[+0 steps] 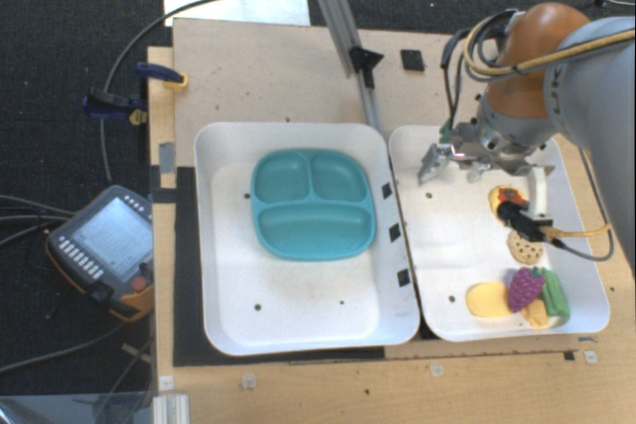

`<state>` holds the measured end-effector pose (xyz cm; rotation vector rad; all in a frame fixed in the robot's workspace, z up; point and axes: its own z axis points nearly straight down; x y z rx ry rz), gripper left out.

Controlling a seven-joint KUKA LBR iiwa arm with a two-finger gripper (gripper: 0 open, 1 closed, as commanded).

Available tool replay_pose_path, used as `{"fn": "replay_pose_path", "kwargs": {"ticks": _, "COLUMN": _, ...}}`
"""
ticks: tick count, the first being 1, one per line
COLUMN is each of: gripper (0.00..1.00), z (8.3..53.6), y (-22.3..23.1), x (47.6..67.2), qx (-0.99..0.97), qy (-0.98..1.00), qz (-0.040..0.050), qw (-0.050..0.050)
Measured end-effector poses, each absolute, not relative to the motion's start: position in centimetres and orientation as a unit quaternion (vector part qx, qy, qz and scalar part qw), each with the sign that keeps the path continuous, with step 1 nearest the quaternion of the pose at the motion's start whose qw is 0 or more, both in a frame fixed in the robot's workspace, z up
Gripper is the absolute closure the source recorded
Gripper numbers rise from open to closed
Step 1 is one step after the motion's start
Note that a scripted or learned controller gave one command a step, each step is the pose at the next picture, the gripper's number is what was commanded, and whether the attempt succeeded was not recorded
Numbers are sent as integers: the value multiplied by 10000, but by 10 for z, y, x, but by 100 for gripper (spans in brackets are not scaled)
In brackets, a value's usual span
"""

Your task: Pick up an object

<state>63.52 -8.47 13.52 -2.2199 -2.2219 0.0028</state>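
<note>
A pale desk (pixel 268 74) on dark carpet is seen bearing two white bins. A teal divided plate (pixel 313 204) is held in the left bin (pixel 229 303). In the right bin (pixel 437 293), purple grapes (pixel 526 287) are found near the front. The tool (pixel 442 159) is poised released, grasping nothing.

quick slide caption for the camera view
Gripper over the right bin, toy food at its near corner; teal divided plate in left bin.
</note>
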Motion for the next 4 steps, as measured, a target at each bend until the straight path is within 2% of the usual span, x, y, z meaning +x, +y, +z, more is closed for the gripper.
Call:
{"fn": "replay_pose_path", "kwargs": {"ticks": 1, "gripper": 100, "z": 150, "y": -84, "x": 637, "qx": -7065, "qy": -7077, "qz": -14, "qw": -18}}
{"fn": "replay_pose_path", "kwargs": {"ticks": 2, "gripper": 100, "z": 202, "y": -74, "x": 638, "qx": -7050, "qy": -7092, "qz": -27, "qw": -27}}
{"fn": "replay_pose_path", "kwargs": {"ticks": 3, "gripper": 100, "z": 218, "y": -74, "x": 639, "qx": -7051, "qy": -7091, "qz": -15, "qw": -13}}
{"fn": "replay_pose_path", "kwargs": {"ticks": 4, "gripper": 100, "z": 219, "y": -18, "x": 624, "qx": -7035, "qy": -7107, "qz": -11, "qw": 6}}
